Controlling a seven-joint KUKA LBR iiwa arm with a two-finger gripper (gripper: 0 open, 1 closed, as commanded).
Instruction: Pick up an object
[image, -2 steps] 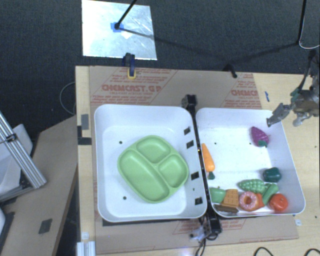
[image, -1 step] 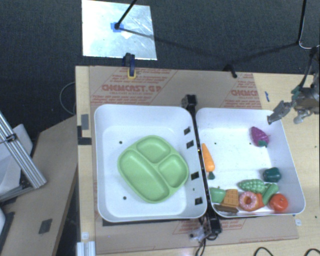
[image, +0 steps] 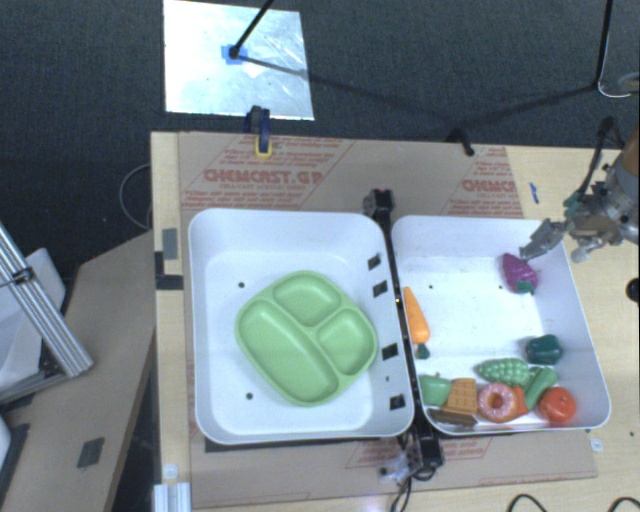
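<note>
The purple toy (image: 518, 271) lies just below-left of the gripper (image: 548, 240), whose grip state I cannot tell.

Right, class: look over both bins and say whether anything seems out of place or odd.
Mostly tidy. The green plate lies alone in the left bin. In the right bin, the toy food is heaped in the near corner, while the carrot lies against the divider and the purple piece sits apart by the gripper. Nothing looks spilled or damaged.
</note>
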